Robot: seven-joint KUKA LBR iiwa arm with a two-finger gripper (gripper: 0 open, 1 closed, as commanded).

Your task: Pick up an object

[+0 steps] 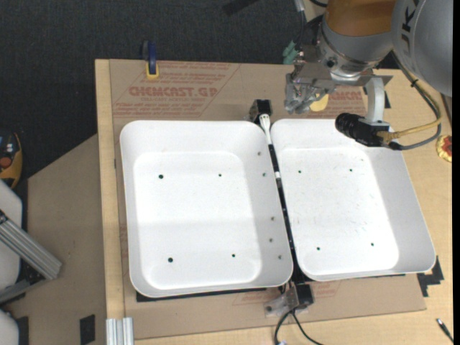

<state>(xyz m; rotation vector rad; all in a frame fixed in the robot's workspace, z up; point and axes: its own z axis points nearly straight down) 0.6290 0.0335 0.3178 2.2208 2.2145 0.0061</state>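
The brown bench (187,99) is the biggest thing here. It has red writing on its far part. Two white bins sit on it side by side, and their rims touch in the middle. The left bin (129,192) is a bit bigger in this view. The right bin (411,214) lies just beside it. Each bin has a few small black dots on its floor.

The arm (359,13) comes in from the far right. It is grey with an orange band. It hangs over the far edge of the right bin.

The claw (302,99) points down at the far left corner of the right bin, right over the rim. I cannot tell how far open the claw is.

A blue and yellow clamp (150,57) stands on the far edge of the bench, well apart from the claw, to the left.

A black clip (260,110) sits where the two bins meet at the far end.

A small yellow thing (319,103) shows just beside the claw, on its right, at the far rim of the right bin. I cannot tell if the claw has hold of it.
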